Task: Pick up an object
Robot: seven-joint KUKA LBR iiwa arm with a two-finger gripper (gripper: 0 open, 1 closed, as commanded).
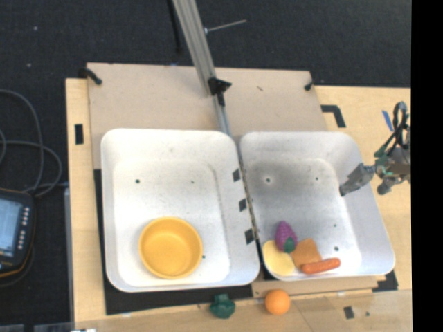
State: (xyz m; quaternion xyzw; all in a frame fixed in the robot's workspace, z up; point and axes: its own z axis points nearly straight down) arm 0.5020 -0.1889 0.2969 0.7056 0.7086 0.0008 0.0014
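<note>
Pick not started. Gripper (pixel 358 179) at right bin (pixel 297 161) rim, open/shut: can't tell. Carrot (pixel 320 265), purple toy (pixel 284 234) well apart. Grasp + lift left.

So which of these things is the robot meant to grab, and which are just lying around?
For the job: gripper; right bin with purple toy, pale yellow piece, orange-brown piece, red stick; left bin with yellow bowl.
Just lying about: green toy and orange ball on the bench outside the bins; handheld screen at the far left.
</note>
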